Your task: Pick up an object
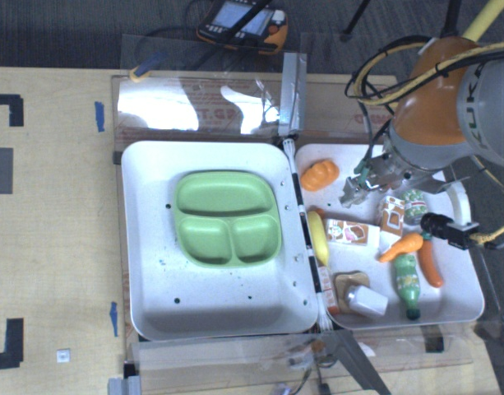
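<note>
While the gripper (357,189) hangs low in the right bin (465,303), upper right of the frame, its fingers seem slightly parted with nothing between them, though blur hampers judgement. Candidates lie loose: the orange fruit (320,174) just left, the banana (318,237) below. Grasping and lifting remain.

Two white bins: left bin (145,220) w/ a pale green divided tray (228,217). Right bin (465,299) w/ an orange round fruit (320,174), yellow banana (318,237), orange carrot (400,248) w/ green top, green bottle (407,280), red-orange sausage shape (431,266), white box (367,302), white packet (349,232) w/ red and brown print. Arm (453,97) grey w/ orange band. Bench (54,220) light wood.
</note>
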Robot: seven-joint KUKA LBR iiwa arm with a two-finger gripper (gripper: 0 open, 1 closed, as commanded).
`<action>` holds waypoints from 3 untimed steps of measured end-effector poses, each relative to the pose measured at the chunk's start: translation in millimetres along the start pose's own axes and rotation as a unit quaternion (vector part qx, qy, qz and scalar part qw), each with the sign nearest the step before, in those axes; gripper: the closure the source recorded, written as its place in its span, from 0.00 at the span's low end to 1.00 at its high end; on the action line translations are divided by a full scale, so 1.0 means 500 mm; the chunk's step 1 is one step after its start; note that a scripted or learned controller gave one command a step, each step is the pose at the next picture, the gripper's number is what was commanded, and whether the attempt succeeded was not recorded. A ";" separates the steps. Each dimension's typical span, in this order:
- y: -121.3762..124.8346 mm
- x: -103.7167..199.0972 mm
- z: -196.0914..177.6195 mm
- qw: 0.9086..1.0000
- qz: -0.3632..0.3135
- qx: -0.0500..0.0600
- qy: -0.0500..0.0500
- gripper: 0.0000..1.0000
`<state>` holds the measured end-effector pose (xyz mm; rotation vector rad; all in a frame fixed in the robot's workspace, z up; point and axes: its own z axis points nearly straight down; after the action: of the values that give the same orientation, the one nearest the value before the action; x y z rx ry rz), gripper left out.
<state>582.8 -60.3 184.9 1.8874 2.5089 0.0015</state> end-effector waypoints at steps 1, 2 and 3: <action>-0.049 -0.062 0.126 0.994 -0.109 -0.015 -0.006 1.00; -0.007 -0.219 0.196 0.985 -0.172 -0.003 -0.001 1.00; -0.003 -0.219 0.173 0.985 -0.172 -0.006 -0.003 1.00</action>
<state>611.8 -165.9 98.3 1.4223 2.7861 0.0103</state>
